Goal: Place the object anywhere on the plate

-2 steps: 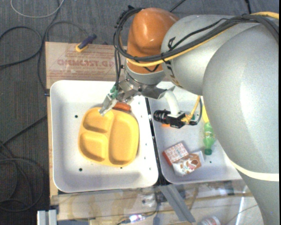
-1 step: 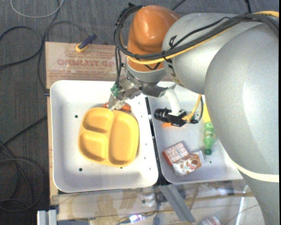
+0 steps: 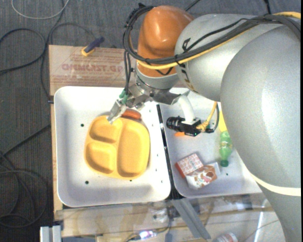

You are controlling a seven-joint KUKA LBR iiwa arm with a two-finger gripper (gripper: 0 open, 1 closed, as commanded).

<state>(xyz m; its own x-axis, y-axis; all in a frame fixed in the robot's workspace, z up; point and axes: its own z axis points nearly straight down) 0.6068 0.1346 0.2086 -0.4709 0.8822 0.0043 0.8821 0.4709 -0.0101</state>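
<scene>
A yellow divided plate lies in the left bin. My gripper hangs over the plate's far edge, reaching in from the upper right. A small orange object shows just right of the gripper tip, at the plate's far rim. The gripper body hides part of it, and whether it is held or resting on the rim is unclear.
The right bin holds a green bottle near its right side and a red and white packet toward its front. The arm's large grey body covers the right bin's far right. Cardboard lies behind the left bin.
</scene>
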